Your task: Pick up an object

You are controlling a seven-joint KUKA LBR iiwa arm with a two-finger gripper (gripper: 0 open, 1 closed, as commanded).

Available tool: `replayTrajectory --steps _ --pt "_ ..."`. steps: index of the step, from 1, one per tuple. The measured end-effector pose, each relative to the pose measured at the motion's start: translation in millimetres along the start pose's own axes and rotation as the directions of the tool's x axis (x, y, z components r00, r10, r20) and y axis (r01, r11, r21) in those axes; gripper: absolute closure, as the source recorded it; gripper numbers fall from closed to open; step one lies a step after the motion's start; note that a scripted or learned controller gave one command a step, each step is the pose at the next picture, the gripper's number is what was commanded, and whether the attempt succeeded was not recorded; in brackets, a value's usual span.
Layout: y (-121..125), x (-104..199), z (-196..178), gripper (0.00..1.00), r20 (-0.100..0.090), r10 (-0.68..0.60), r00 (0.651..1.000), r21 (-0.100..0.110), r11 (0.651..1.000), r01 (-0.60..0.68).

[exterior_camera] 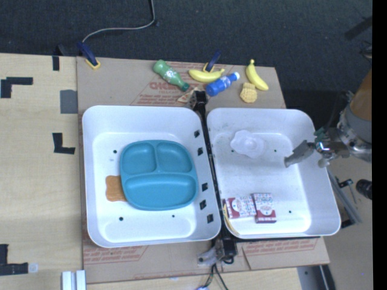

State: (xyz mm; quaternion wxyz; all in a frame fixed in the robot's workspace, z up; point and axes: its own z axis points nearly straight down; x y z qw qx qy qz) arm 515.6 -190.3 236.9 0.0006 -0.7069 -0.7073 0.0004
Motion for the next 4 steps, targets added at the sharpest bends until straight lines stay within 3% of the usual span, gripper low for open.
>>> replayTrajectory --steps 1,2,3,4 --pt "38 83 58 0.0 -0.001 -0.002 1.0 0.001 1.0 0.002" --pt "101 95 132 0.0 0.0 0.0 1.0 0.002 1.0 0.0" --pt "114 67 149 0.0 0.002 -0.001 1.0 -0.007 1.0 0.001" --pt "118 68 134 1.0 0.004 -0.003 1.0 -0.019 1.0 0.003"
